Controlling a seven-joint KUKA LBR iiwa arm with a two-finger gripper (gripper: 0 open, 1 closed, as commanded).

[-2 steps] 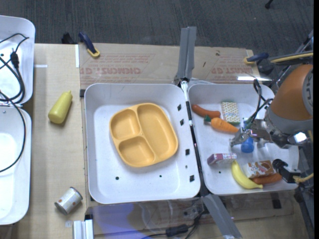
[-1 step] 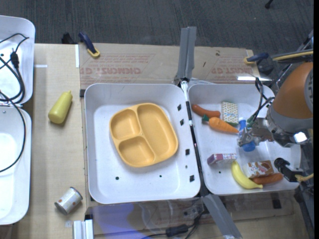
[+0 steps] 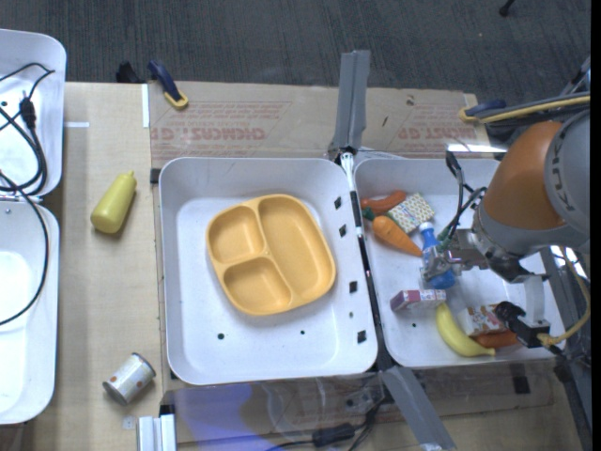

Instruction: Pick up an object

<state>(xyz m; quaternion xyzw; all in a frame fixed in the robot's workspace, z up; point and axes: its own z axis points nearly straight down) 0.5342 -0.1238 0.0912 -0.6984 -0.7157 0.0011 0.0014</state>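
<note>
The right bin [image 3: 404, 346] holds several objects. An orange carrot [image 3: 394, 236] lies at its upper left, with a red-orange item [image 3: 383, 201] and a patterned box [image 3: 410, 212] just behind it. A blue bottle [image 3: 429, 243] lies in the middle. Below it are a small pink box [image 3: 418, 299], a yellow banana [image 3: 457, 334] and a red-and-white packet [image 3: 490, 322]. My gripper [image 3: 439, 272] is down in the bin at the lower end of the blue bottle, just above the pink box. The grey arm and its orange band [image 3: 526, 191] reach in from the right.
The left bin [image 3: 188, 346] holds a yellow three-compartment plate [image 3: 270, 252]. Outside the bins, on the bench at left, lie a yellow squeeze bottle [image 3: 114, 202] and a small can [image 3: 128, 378]. A grey divider post [image 3: 352, 101] stands between the bins at the back.
</note>
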